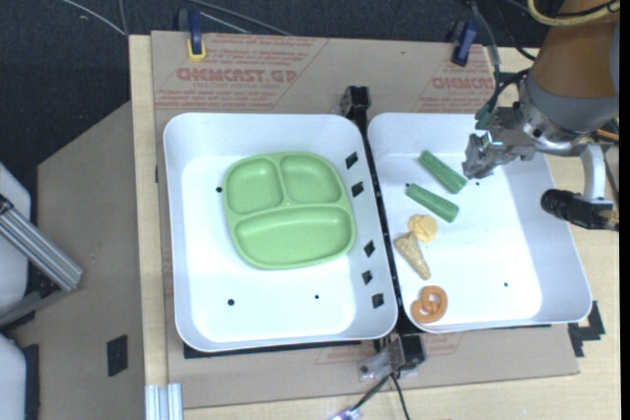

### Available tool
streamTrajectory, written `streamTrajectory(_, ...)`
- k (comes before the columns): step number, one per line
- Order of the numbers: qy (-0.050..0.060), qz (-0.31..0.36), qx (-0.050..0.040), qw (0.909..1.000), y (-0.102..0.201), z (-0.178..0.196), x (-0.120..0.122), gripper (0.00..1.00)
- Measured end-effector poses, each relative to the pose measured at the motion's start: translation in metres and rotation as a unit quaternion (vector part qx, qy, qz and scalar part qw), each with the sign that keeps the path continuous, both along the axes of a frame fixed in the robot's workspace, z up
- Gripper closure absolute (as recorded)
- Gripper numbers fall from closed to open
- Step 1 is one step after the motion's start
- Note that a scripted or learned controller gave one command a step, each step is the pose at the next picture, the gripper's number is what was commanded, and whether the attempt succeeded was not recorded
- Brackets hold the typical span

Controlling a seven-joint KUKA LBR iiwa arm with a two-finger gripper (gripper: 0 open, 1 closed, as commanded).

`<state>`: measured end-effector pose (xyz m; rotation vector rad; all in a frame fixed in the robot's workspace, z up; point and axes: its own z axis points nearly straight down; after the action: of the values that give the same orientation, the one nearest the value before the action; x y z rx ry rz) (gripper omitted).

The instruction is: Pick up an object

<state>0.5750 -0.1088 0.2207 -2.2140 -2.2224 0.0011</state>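
Two green cylinders lie in the right bin, with a cream ice-cream cone toy and an orange ring nearer the front. The gripper hovers just right of the upper cylinder; whether it is open I cannot tell. A green divided plate sits in the left bin.

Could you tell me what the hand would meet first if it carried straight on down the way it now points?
Probably the upper green stick. The hand points down into the right bin, its tip just right of that stick's end. Depth is unclear, so it may reach bare bin floor instead.
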Motion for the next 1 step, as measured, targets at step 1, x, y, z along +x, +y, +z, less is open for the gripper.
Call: streamTrajectory(1,-0.001,0.001,0.0001,1.0000,0.0528,0.0106,-0.0146,1.00)
